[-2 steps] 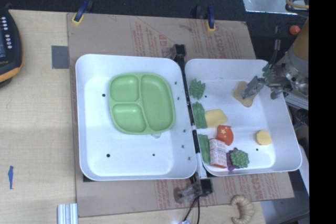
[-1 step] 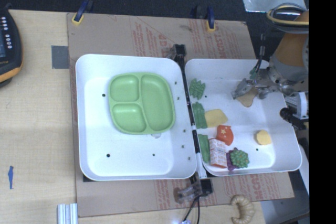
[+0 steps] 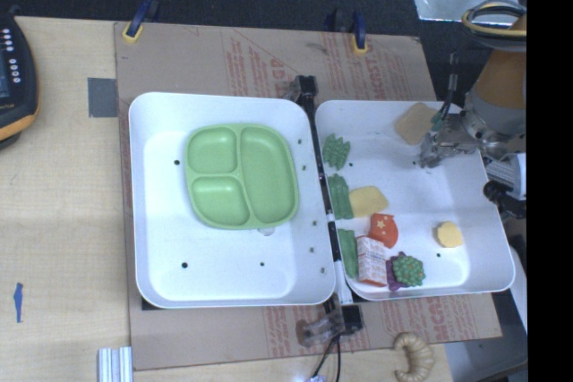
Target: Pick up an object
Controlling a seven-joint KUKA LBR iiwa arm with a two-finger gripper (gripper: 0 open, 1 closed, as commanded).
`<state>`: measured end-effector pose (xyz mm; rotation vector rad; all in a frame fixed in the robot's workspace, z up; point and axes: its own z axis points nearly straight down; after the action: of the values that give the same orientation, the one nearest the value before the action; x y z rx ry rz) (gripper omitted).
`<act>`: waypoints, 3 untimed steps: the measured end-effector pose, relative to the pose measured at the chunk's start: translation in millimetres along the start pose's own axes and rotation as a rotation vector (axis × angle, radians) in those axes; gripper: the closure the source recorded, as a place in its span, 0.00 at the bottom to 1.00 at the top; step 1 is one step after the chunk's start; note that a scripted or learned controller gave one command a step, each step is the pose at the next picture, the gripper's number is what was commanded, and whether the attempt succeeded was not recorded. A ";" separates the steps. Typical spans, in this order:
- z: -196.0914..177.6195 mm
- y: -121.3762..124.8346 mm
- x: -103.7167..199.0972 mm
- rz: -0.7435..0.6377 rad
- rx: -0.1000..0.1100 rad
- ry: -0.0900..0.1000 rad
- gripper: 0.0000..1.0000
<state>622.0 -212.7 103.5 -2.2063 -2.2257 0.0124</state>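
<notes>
The grey arm's two-finger gripper [image 3: 430, 158] hovers low inside the shallow white right-hand bin [image 3: 483, 277], just beside a flat tan block [image 3: 414, 123], seemingly lining up a pick, nothing visibly held, its grip state impossible to tell.

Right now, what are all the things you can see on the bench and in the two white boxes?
Shallow white plastic bins: two, white, side by side on the bench.
Green plastic divided plate: one, green, in the left bin.
Tan flat block: one, tan, at the far end of the right bin.
Yellow wedge-shaped toy: one, yellow, in the middle of the right bin.
Small round yellow toy: one, yellow, toward the right bin's right side.
Red toy: one, red, beside the yellow wedge.
Green toy vegetables: several, green, along the right bin's left wall.
Pincer: one, grey metal, over the right bin's far end.
</notes>
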 end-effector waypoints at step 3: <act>-100.9 36.6 0.8 0.002 -0.016 -0.002 0.00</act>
<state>659.7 -211.5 204.0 -2.2171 -2.2326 -0.0026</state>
